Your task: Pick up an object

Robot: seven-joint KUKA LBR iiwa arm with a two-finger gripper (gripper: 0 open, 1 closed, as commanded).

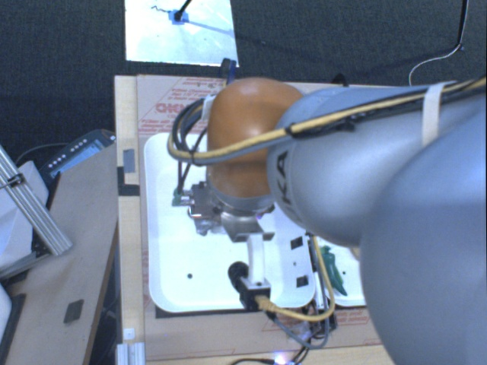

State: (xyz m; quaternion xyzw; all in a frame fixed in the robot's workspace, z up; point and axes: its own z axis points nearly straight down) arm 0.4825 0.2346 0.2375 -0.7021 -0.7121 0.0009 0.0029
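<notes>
Grey and bulky, the arm [365, 173] reaches in from the right, its orange band [243, 135] just above the pincer [199, 213]. The pincer hangs over the left bin [163, 226], and I cannot tell whether it is open or shut. A green object [333, 271] lies in the right bin [351, 295], well off to the view's right of the pincer and apart from it.
</notes>
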